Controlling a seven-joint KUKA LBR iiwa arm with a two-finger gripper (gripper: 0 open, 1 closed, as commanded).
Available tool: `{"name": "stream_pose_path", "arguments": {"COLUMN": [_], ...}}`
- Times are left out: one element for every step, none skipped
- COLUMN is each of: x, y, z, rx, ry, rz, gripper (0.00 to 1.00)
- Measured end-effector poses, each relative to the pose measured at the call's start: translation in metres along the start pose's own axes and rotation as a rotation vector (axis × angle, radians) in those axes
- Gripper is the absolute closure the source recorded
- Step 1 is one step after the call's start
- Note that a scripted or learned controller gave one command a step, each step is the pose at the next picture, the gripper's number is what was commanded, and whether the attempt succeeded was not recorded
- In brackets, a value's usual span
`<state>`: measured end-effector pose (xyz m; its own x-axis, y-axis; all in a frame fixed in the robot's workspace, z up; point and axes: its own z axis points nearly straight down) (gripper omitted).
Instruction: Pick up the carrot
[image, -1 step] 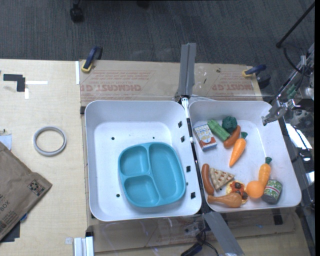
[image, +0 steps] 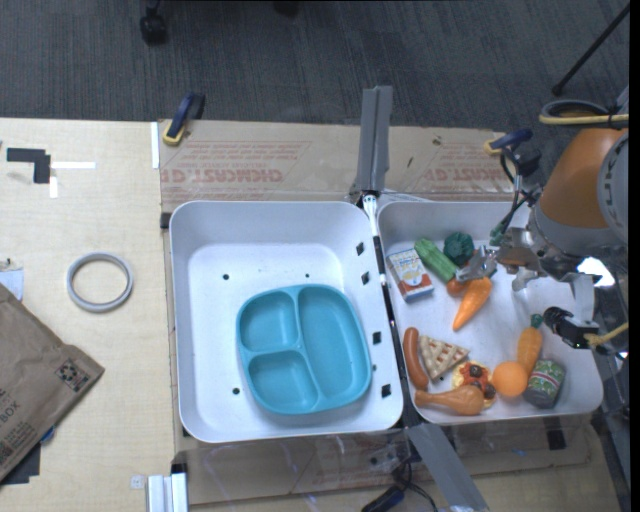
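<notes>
A: Where is the carrot (image: 472, 303) seen?

B: In the right bin (image: 585, 400), upper middle part. It is lying tilted, thick end up and to the right, tip pointing down-left. A second, shorter carrot-like piece (image: 528, 348) is noted further right, nearly upright, just above an orange (image: 509, 380).

A: And the hand (image: 482, 268)?

B: It is placed at the carrot's thick end, with the arm (image: 580, 180) reaching in from the right. The metal fingertips are seen touching or just over the carrot's top. Whether the hand is clenched on the carrot or released cannot be told; the fingers are too small and partly hidden by the wrist.

A: Is the carrot lifted?

B: That cannot be judged. It appears against the bin floor.

A: Neighbours recorded?

B: A small carton (image: 410, 272) lies to the carrot's left, a cucumber (image: 436, 259) between carton and hand, and a dark green item (image: 459, 245) just above. Below are found a sausage (image: 412, 357), a waffle slice (image: 441, 354), a drumstick (image: 450, 401) and a can (image: 545, 384) at the lower right.

A: Left bin (image: 200, 300)?

B: A blue divided plate (image: 302, 348) is held in it, lying flat. On the tabletop (image: 80, 200) further left a tape ring (image: 100, 281) is noted.
</notes>
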<state>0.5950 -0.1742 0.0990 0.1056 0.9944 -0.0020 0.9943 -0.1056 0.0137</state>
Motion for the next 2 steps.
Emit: {"name": "stream_pose_path", "arguments": {"x": [-0.001,0.086], "y": [0.000,0.016], "z": [-0.009,-0.119], "rx": [0.002,0.015], "ry": [0.001,0.001], "rz": [0.003,-0.038], "gripper": [1.00,1.00]}}
